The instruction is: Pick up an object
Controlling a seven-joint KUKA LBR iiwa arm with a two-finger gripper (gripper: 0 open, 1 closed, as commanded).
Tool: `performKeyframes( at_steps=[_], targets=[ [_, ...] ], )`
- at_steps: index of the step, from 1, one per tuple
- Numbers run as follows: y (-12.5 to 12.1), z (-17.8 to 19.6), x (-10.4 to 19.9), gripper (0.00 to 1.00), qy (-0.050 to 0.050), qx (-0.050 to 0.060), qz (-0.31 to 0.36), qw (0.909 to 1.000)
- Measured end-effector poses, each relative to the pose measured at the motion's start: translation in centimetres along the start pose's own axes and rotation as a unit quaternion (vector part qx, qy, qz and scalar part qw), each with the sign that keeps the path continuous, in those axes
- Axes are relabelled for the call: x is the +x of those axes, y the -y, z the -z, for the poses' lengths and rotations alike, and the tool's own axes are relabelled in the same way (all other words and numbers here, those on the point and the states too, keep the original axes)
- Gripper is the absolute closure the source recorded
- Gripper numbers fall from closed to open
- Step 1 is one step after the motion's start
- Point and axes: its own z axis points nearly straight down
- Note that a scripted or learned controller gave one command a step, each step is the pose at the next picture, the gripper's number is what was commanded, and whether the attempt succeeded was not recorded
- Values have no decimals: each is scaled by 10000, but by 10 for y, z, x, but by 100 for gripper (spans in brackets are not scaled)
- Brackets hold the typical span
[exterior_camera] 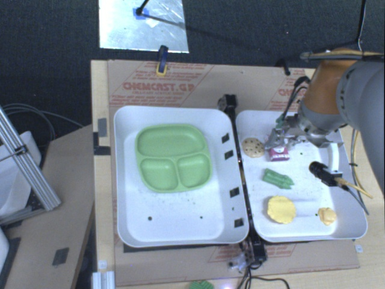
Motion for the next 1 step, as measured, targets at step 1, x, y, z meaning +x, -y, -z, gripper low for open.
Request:
performKeyframes(
  at_steps=[1],
  targets=[
    [50,93,76,100,-15,18,22,10000]
  ],
)
